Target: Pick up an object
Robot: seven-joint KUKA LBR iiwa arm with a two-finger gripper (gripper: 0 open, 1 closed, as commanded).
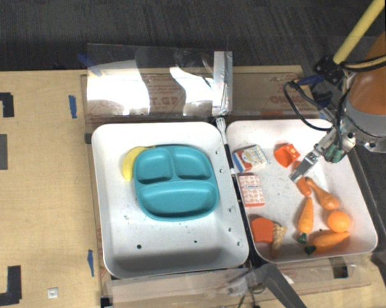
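Reaching in from the right, the grey arm with its orange band (372,91) hangs over the right shallow white plastic bin (369,228), its pincer (303,169) lowered toward the bin's middle; whether the pincer is open or closed cannot be told from this angle, and nothing can be seen gripped in it. Just below the pincer tip lies a small orange carrot-shaped toy (318,192), slanting down to the right, and beside it a second orange carrot toy (305,217) stands nearly upright in the picture. A round orange ball-like fruit (339,221) sits near the bin's lower right corner, touching a long orange carrot toy with a green end (326,241) that lies along the front wall. A small orange cup-like piece (285,155) rests just left of the pincer. Two small printed cartons lie near the bin's left wall: a white and blue one (250,157) and, below it, a flat red-and-white one (251,190). An orange block with a pale stub (265,230) sits in the lower left corner. The left shallow white plastic bin (112,205) holds a teal divided plastic plate (175,181) that partly covers a yellow rounded piece (130,162). Both bins rest on the brown cardboard-covered counter (41,189).
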